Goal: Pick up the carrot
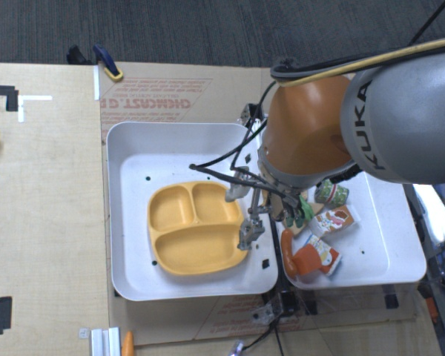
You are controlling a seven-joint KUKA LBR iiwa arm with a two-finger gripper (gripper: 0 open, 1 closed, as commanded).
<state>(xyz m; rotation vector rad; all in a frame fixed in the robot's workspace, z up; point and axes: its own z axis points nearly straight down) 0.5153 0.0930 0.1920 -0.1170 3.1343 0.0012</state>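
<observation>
Approach step, carrot not yet held.
We judge the gripper (246,232), over the yellow tray's (193,228) right edge in the left bin (126,199), empty, jaws unreadable. The carrot (297,262) lies among 3 packets in the right bin (393,258); next, shift right.

floor (170,13): dark grey carpet | bench (44,221): pale wood | cardboard sheet (156,99)

The bench (44,236) bears 2 white bins (126,221) side by side.
</observation>
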